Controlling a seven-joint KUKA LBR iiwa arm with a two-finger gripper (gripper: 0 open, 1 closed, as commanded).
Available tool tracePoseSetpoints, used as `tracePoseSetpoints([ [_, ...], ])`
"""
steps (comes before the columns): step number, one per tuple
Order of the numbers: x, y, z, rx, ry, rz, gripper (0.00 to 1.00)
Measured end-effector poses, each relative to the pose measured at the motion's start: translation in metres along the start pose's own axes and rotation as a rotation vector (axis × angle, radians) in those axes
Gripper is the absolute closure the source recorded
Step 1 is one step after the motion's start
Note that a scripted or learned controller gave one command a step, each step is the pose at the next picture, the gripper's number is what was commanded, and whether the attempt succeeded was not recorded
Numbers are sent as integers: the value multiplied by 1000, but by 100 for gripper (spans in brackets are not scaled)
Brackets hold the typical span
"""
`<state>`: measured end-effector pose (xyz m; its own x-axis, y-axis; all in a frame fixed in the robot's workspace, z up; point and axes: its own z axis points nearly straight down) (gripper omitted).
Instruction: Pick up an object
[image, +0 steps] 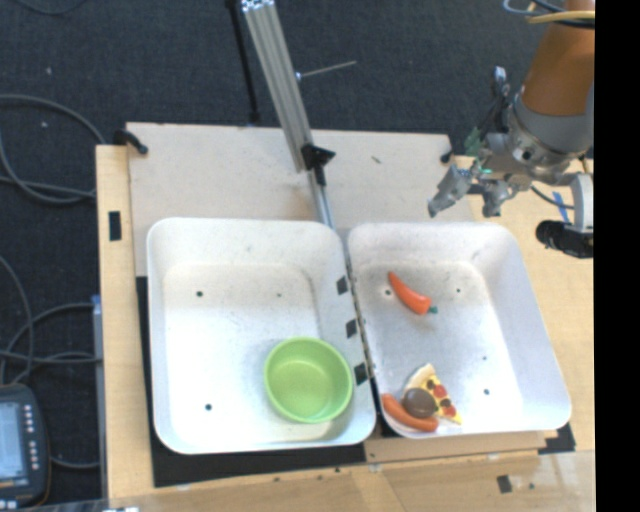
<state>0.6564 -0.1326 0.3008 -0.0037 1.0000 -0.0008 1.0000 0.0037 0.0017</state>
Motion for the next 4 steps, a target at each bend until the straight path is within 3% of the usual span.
tracePoseSetpoints([
  [1,0,0,0,0,-1,0,0],
  [3,-12,2,123,6,-2,6,0],
  [4,-13,-3,166,5,-2,6,0],
])
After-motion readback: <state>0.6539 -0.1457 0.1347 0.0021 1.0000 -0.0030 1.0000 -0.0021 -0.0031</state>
